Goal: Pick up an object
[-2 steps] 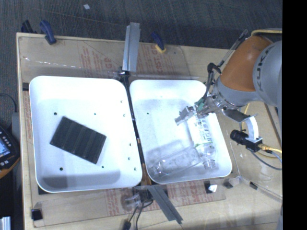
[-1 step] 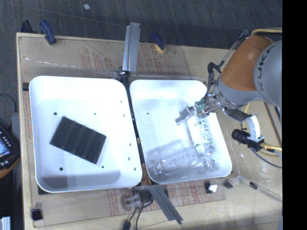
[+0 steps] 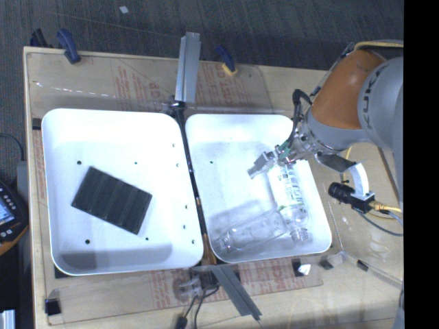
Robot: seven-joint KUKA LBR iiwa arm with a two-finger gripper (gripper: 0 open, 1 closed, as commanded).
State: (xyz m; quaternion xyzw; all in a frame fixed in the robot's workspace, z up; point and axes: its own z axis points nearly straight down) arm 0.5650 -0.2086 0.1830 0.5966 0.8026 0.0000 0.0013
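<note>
My gripper (image 3: 269,160) hangs over the right bin (image 3: 226,132), in its upper right part, with the orange-banded arm reaching in from the right. Just below it a clear plastic bottle (image 3: 293,196) with a printed label lies along the bin's right wall. Its top end sits close under the gripper; I cannot tell whether they touch. A second clear bottle (image 3: 248,233) lies across the bin's front, its end meeting the first bottle near the front right corner. A black ribbed rectangular pad (image 3: 112,199) lies flat and slanted in the left bin (image 3: 62,125).
The two bins meet at a narrow divider (image 3: 192,184) with a grey metal bar (image 3: 187,66) behind it. Blue clamps (image 3: 68,45) grip the bench's far edge. A dark device (image 3: 8,211) sits off the bench at the left.
</note>
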